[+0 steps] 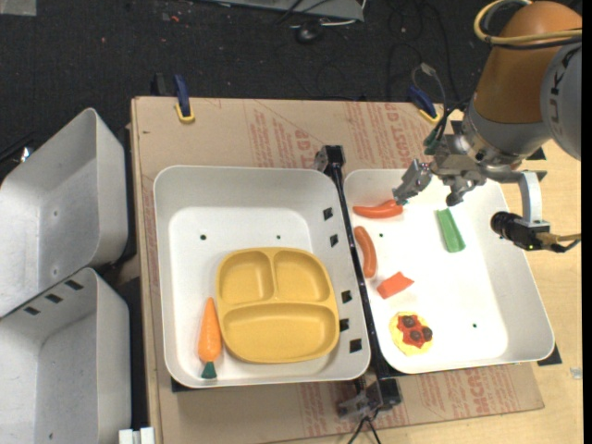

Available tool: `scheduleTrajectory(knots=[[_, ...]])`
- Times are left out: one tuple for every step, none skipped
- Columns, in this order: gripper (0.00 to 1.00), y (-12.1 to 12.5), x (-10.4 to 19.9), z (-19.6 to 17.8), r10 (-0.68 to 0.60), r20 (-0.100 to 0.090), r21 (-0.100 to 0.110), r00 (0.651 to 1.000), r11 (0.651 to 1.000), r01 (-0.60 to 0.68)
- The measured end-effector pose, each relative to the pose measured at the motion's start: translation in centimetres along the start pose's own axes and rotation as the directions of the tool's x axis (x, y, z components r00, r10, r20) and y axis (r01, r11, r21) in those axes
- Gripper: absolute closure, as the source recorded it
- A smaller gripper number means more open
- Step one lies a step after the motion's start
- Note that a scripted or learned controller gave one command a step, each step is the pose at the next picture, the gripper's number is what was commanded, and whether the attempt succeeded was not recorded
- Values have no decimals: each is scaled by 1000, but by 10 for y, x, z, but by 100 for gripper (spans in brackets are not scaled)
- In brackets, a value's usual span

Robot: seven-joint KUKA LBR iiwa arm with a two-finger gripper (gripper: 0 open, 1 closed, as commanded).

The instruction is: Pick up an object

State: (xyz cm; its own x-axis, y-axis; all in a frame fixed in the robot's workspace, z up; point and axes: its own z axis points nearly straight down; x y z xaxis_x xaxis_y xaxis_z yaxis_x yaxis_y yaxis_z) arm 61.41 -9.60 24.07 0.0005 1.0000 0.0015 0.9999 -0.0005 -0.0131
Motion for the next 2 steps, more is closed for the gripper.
scheduleTrajectory(knots=[[0, 2, 0, -8, -2, 1, -13, 1000, 1000, 2], [0, 9, 4, 38, -2, 2, -10, 1000, 1000, 2]])
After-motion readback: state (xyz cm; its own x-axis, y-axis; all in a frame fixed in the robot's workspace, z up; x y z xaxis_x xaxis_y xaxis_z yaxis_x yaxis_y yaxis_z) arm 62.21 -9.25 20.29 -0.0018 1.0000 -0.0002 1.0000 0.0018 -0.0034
